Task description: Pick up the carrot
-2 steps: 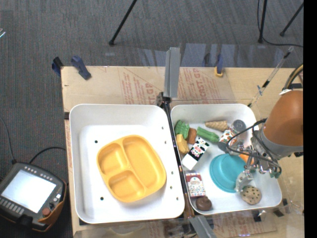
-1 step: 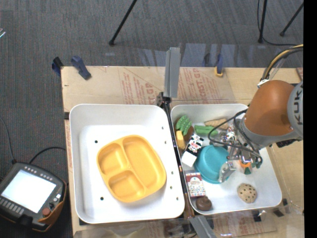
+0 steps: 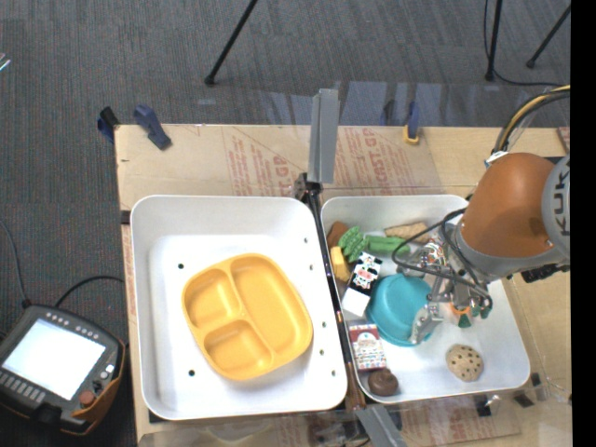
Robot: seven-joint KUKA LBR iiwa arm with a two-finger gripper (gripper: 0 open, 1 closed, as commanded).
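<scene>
Grey carpet surrounds a tabletop (image 3: pixel 233 161) bearing two white bins: left bin (image 3: pixel 154 250) holds a yellow tray (image 3: pixel 247 315). Right bin (image 3: pixel 507 343) holds a blue bowl (image 3: pixel 399 307), cookie (image 3: pixel 465 362); claw (image 3: pixel 445 307), fingers apart, hangs beside the carrot (image 3: pixel 463 316).

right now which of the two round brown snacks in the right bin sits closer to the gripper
The speckled cookie, lying just below the gripper. The darker chocolate piece sits farther left, by the bin's front edge.
</scene>
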